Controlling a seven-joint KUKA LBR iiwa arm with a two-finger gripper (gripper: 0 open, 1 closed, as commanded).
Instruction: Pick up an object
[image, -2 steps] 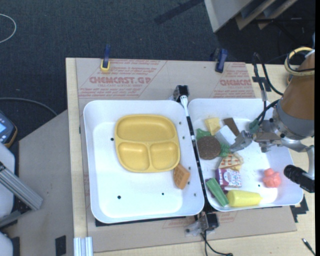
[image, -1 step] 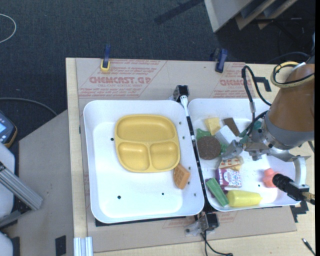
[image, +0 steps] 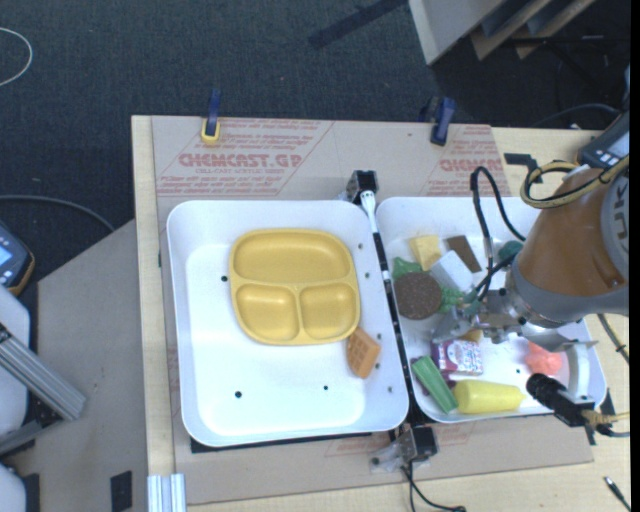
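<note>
Camera view: hand (image: 478, 322) low over right bin (image: 590, 385) clutter.

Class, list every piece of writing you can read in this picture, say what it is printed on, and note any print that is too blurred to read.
"CHEMCAST GP": red print on the brown protective sheet behind the left bin.
The same red print repeats on the sheet behind the right bin, cut off and partly hidden: unreadable there.
The smaller red lines under the big letters: too small to read.
Pink packet in the right bin: print too blurred to read.

Yellow tray (image: 295, 283) in left bin (image: 200, 400); gripper (image: 470, 322) over cluttered right bin (image: 590, 385)
</note>
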